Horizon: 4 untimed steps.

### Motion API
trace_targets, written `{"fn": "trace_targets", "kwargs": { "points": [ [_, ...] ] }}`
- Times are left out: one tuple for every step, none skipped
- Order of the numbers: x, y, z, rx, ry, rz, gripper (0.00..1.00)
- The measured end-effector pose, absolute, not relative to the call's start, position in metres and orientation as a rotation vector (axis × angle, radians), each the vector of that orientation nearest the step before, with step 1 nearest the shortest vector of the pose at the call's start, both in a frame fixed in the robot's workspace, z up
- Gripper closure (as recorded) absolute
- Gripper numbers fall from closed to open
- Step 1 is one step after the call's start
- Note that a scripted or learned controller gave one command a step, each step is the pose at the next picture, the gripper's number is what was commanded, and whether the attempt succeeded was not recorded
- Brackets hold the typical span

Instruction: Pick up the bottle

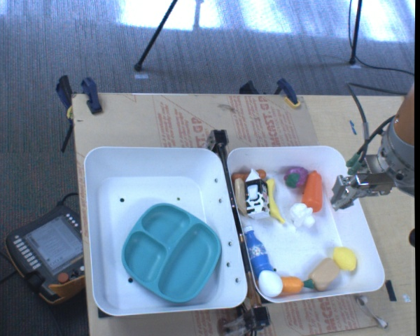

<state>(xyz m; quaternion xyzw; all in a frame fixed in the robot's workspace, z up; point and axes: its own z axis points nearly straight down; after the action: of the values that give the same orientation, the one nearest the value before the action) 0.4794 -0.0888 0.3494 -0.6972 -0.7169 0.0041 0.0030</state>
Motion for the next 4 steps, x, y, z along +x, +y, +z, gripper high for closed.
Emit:
{"fn": "trace_targets", "kwargs": {
  "points": [
    [0.481,-0.089,0.357,-2.181,-2.250,0.019,1.00],
    [0.484,-0.088,0.364,-2.174,-2.253,0.025,1.00],
    [0.486,-0.088,0.371,-2.167,-2.258,0.030,1.00],
    [0.488,-0.088,0.378,-2.158,-2.265,0.035,1.00]
  ]
}}
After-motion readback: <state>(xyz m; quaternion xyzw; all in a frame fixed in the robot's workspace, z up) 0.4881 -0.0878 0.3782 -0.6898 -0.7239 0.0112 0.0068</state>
